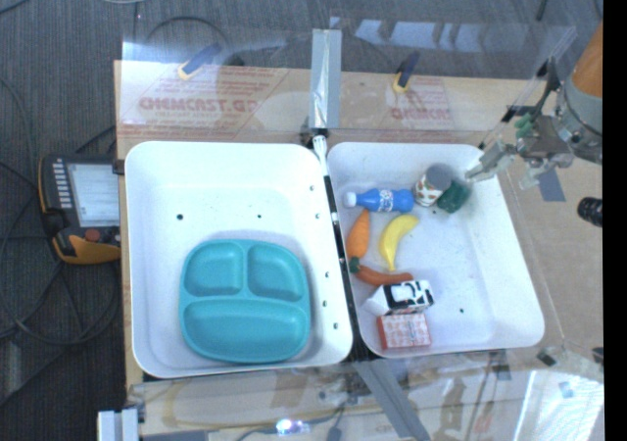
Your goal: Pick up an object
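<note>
One gripper (487, 167) on my screen, at the right bin's (509, 272) upper right rim, arm coming in from the right with the orange band at the frame edge. Whether the jaws are spread or pressed together I cannot tell; the tooling is small and cluttered with cables. Nothing sits between them that I can make out.

Nearest to it: a dark green piece (455, 197) and a small grey-topped item (432, 184), touching each other in the bin's upper part. Both too blurred to name. Just left of them lies a blue bottle (384, 200) on its side, white cap toward the divider.

My pick would be the yellow banana (396, 237), mid-bin. I judge it toy plastic: light, stiff, smooth enough to slip. Take it across the middle of the curve.

Orange carrot (360, 233) lies just beside it, near the divider; a reddish sausage-like piece (382, 275) below. Black-and-white carton (409, 294) and red packet (404, 331) sit near the front wall; print on both unreadable.

Left bin (157, 194) carries a teal divided plate (245, 300).

Worktop (274, 101) behind the bins shows faded red lettering, not legible to me.
</note>
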Controlling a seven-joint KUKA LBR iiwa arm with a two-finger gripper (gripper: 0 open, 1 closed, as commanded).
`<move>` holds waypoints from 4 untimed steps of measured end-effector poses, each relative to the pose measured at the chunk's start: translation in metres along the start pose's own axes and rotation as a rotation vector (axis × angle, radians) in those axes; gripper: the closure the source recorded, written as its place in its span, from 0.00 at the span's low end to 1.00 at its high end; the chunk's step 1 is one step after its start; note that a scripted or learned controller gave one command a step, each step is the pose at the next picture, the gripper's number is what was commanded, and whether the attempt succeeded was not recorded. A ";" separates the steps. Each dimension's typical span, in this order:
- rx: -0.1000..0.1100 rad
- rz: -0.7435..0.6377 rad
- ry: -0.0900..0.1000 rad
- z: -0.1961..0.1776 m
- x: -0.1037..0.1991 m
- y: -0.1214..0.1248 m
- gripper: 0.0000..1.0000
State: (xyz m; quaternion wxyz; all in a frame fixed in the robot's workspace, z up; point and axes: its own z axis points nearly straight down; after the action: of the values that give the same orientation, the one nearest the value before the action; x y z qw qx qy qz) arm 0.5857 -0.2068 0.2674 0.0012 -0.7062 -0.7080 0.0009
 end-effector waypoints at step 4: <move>0.029 -0.092 -0.008 0.173 0.043 0.073 1.00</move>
State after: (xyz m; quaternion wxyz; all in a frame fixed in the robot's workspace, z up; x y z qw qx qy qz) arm 0.6579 -0.1637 0.0942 0.0085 -0.6727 -0.7397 0.0138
